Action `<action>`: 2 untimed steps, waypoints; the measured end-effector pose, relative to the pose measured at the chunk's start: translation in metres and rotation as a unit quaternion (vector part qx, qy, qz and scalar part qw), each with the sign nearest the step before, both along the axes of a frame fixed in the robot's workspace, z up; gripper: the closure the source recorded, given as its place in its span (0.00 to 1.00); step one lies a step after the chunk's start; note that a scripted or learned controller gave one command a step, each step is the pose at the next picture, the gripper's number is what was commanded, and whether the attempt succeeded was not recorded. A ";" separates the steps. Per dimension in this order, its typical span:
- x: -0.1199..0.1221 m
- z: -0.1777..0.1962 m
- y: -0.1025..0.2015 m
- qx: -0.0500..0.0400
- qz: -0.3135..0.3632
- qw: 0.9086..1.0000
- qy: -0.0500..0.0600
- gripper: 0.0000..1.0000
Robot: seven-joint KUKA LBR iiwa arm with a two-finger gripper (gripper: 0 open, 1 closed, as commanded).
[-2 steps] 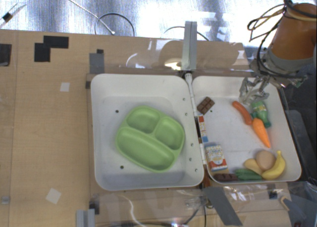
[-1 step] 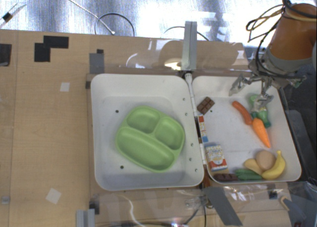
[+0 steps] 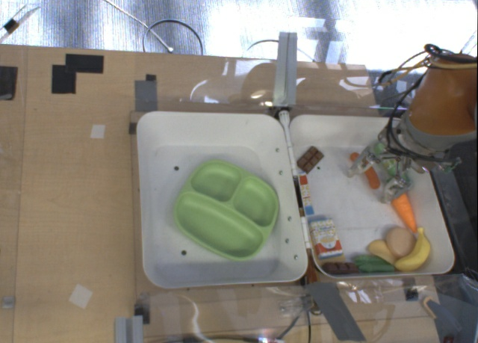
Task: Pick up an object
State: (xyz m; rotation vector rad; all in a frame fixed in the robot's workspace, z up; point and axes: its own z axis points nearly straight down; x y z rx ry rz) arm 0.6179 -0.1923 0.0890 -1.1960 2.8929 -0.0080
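We've got the claw (image 3: 381,172) down in the right bin (image 3: 340,207), fingers spread open around a small orange piece (image 3: 371,178), nothing gripped yet. Looks like we're at the grasp step; next we'd close and lift straight up. The carrot (image 3: 404,210) sits just nearer, the bin's far right wall is close, and there's open floor to the left.

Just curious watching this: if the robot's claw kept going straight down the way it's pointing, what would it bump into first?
Probably the small orange piece lying under the gripper in the right bin; depth is hard to judge from above.
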 end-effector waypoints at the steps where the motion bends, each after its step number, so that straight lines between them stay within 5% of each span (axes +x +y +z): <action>1: 0.005 0.016 0.002 0.001 0.000 1.000 -0.008 1.00; 2: -0.018 0.145 0.055 0.000 -0.058 0.998 -0.006 1.00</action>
